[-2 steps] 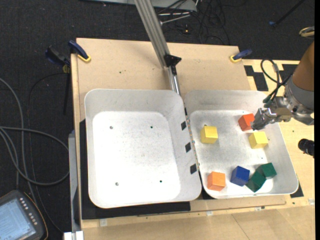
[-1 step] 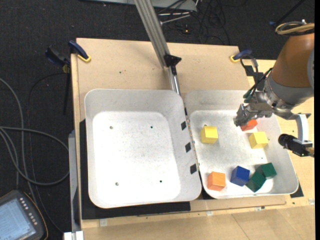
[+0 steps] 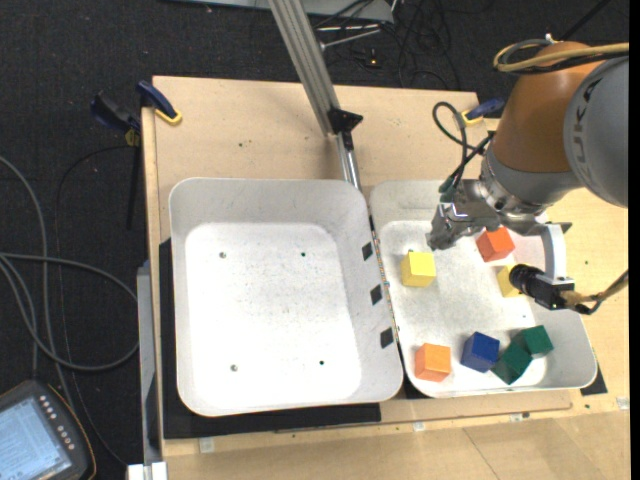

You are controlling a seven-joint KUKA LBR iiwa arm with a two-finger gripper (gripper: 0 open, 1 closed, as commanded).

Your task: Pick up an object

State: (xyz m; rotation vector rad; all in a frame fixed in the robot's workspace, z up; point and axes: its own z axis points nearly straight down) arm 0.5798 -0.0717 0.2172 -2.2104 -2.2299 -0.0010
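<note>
The right bin (image 3: 400, 213) holds several blocks. A yellow block (image 3: 419, 268) lies near its left side, and an orange-red block (image 3: 495, 244) sits further right. Another yellow block (image 3: 508, 281) shows partly behind the arm's cabling. Along the front lie an orange block (image 3: 433, 360), a blue block (image 3: 481, 350) and two green blocks (image 3: 537, 340) (image 3: 513, 364). My gripper (image 3: 446, 230) hangs over the bin's back part, just above and right of the first yellow block and left of the orange-red one. I see nothing between its fingers.
The left bin (image 3: 190, 268) stands beside the right one, with black clips on the shared rim. A metal pole (image 3: 305, 53) slants over the bench's back. Clamps sit at the bench's back-left corner (image 3: 150, 98).
</note>
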